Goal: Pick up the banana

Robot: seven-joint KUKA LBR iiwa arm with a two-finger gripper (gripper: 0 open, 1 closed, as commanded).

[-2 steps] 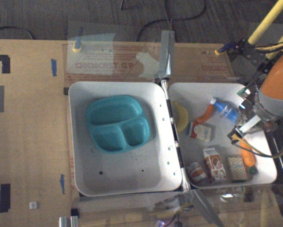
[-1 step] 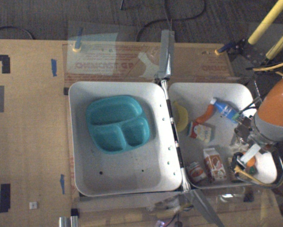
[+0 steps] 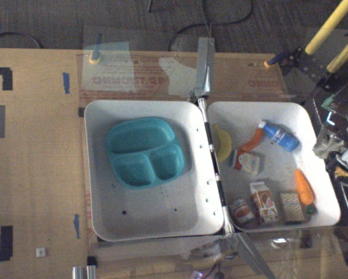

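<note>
Brown desk (image 3: 34, 173) surface lies bare at the far left, marked with black corner shapes and strips of blue tape. The left bin (image 3: 104, 214) holds a teal divided tray (image 3: 146, 151) set toward its upper half, with bare white floor below it and along the rims. A metal divider (image 3: 212, 167) runs between the two bins. Just right of it, in the right bin (image 3: 302, 112), the banana (image 3: 223, 142) lies against the left wall, curved, with open floor above it and a small white packet (image 3: 248, 162) near its lower right. Farther right lie an orange-and-blue bottle (image 3: 274, 135), then a can (image 3: 242, 211), a carton (image 3: 263, 201) and a small box (image 3: 291, 207) crowded along the bottom edge, and a carrot (image 3: 304, 188) near the right wall. The arm's hardware (image 3: 332, 138) sits beyond the right rim, well apart from the banana; whether the fingers are released or clenched cannot be told.
</note>
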